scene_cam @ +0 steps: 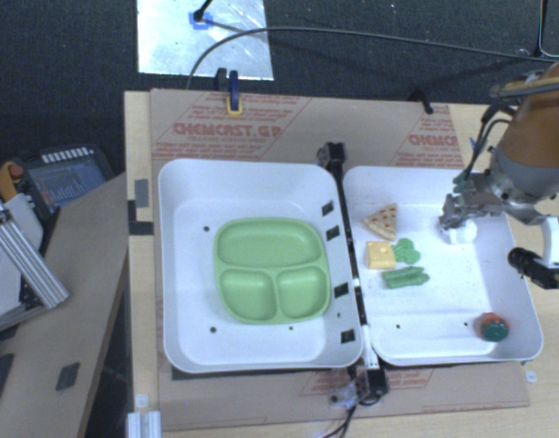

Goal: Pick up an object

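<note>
In the right bin [425,340] lie a tan pizza-slice-shaped piece [382,220], a yellow block [380,255], a small green leafy piece [407,250], a green pod-shaped piece [406,279] and a round orange-and-green piece [491,327] near the bin's front right corner. A small white object [460,234] sits at the bin's right side. My gripper [458,217] hangs right over that white object, at the end of the grey arm with its orange band [542,130]. I cannot make out whether the white object is held.
The left bin [183,336] holds a green three-compartment plate [270,269]. A black divider [338,235] runs between the bins. A black fixture [534,267] juts in at the right bin's right edge. Cardboard underlies both bins.
</note>
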Robot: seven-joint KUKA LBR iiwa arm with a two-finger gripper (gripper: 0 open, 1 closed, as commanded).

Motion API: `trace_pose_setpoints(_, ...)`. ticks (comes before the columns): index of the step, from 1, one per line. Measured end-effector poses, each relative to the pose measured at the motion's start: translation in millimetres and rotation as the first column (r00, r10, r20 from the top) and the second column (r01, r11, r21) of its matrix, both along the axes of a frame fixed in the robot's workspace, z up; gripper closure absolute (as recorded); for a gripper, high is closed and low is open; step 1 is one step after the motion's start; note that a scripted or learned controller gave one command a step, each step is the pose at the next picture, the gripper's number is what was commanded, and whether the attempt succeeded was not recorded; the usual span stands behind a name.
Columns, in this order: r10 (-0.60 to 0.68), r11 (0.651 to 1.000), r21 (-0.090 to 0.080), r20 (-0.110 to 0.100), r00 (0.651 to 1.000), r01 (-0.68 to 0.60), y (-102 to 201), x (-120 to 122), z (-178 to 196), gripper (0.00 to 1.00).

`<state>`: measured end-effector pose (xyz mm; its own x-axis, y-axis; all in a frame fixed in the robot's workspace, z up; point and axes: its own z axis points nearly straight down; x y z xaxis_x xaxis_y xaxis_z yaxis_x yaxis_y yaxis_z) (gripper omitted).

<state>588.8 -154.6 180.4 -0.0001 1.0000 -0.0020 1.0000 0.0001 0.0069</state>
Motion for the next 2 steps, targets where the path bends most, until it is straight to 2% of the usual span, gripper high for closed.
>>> trace_pose_setpoints(1,0.001,1.000,0.000,0.000,1.000,-0.001,-7,2,46,1.00)
trace_pose_setpoints(2,0.003,1.000,0.001,-0.002,1.000,-0.003,-8,3,66,1.00)
